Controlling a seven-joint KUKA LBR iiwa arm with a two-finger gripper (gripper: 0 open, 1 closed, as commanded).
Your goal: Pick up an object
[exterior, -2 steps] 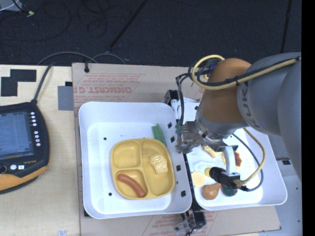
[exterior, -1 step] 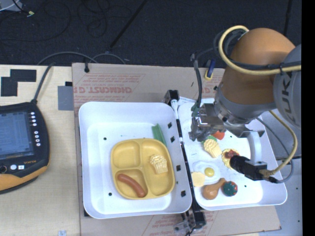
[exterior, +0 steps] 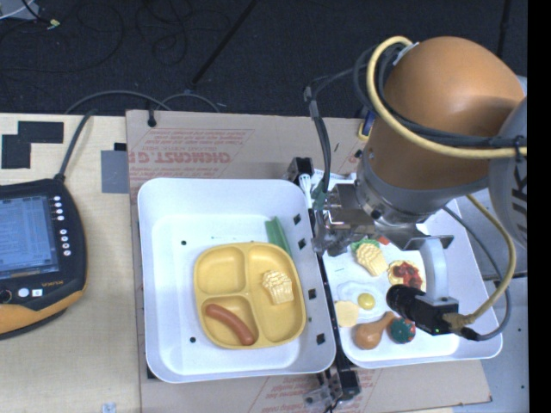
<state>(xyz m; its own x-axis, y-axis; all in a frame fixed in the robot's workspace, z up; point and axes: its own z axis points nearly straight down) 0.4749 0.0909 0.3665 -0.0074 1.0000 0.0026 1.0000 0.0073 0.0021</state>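
My gripper (exterior: 334,219) hangs under the big orange band of the arm (exterior: 439,119), over the left edge of the right bin (exterior: 482,338), close to the divider between the bins. Toy foods lie in the right bin just below and right of it: a yellow ridged piece (exterior: 372,258), a red pizza slice (exterior: 406,274), a fried egg (exterior: 362,298), a brown drumstick (exterior: 372,333) and a green-and-red ball (exterior: 402,330). The arm's body hides the back half of that bin.
The left bin (exterior: 172,222) holds a yellow sectioned plate (exterior: 217,269) with a sausage (exterior: 230,323) and toy fries (exterior: 277,286); a green stick (exterior: 278,233) lies at its back rim. A black cabled unit (exterior: 422,310) sits over the right bin. A teach pendant (exterior: 34,248) lies far left.
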